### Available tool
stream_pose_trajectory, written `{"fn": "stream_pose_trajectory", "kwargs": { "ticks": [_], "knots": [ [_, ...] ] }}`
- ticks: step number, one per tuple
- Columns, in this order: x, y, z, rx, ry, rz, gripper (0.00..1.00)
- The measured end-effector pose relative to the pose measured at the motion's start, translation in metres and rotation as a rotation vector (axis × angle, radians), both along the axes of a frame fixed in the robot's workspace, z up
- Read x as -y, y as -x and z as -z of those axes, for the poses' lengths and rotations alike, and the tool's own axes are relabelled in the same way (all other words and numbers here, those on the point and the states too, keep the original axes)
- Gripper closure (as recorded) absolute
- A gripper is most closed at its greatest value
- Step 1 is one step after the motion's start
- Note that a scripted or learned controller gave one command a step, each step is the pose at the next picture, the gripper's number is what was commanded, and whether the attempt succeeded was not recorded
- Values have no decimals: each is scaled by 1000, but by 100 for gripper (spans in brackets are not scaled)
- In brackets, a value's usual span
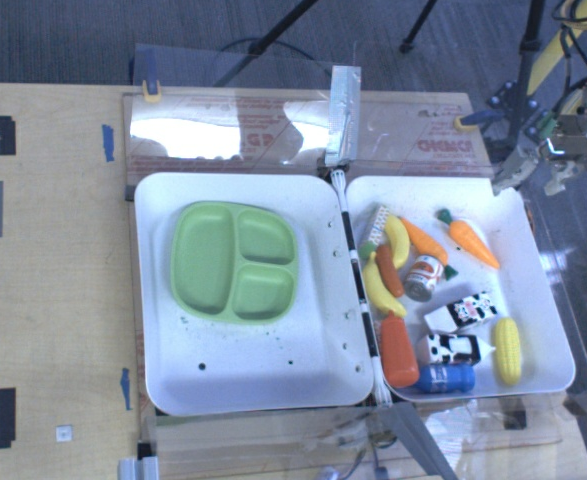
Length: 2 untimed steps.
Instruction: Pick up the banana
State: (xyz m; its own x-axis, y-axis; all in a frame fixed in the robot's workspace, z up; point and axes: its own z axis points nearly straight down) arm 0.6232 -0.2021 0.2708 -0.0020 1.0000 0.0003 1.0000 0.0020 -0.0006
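Yellow banana (pixel 381 288) lies in right bin (pixel 548 313), wedged w/ other toys along the left wall (awkward approach). My gripper (pixel 558 153) hovers far right; grip state unclear.

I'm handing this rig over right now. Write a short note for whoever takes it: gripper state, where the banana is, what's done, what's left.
Gripper: at the right bin's far right corner, above the rim, holding nothing I can see; finger state unclear.
Banana: in the right bin by the divider, lying among a carrot, a can and an orange bottle.
Left bin: holds a green tray.
Done: nothing yet; the banana is untouched.
Left: reach across, grasp, lift.
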Motion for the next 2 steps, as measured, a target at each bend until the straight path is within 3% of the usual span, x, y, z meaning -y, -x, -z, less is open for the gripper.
{"fn": "stream_pose_trajectory", "kwargs": {
  "ticks": [1, 2],
  "knots": [
    [-97, -13, -74, 3, 1, 64, 0],
    [-40, 1, -141, 4, 3, -28, 0]
  ]
}}
